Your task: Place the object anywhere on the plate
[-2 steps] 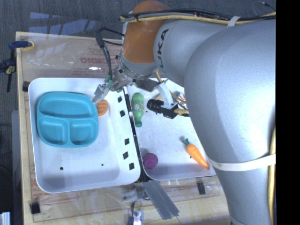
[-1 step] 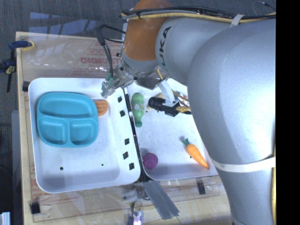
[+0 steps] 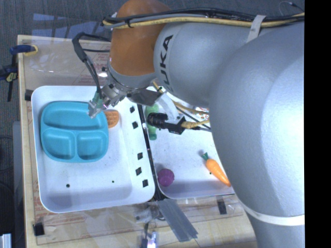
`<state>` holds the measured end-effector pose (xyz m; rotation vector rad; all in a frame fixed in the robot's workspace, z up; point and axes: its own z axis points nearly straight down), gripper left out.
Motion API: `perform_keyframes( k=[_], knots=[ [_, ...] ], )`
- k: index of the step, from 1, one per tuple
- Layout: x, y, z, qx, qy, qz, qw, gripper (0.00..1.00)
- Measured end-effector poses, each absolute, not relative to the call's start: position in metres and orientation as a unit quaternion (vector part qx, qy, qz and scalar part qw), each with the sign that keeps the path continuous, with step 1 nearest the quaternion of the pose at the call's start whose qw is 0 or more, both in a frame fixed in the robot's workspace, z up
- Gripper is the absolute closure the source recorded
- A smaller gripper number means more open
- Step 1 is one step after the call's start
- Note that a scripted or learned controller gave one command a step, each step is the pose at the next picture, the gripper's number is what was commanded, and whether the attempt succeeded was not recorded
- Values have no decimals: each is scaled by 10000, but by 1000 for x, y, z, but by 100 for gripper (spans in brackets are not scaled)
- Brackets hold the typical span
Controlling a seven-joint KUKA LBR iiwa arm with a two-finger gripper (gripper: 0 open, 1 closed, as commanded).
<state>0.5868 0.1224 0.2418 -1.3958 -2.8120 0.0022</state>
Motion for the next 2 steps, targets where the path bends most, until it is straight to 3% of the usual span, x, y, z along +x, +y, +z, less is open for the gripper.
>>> perform_keyframes(
  k=[1, 2],
  knots=[
    [607, 181, 210, -3957, -9184, 3, 2, 100],
    [559, 209, 235, -1098, -9940, 7, 5, 100]
  ],
)
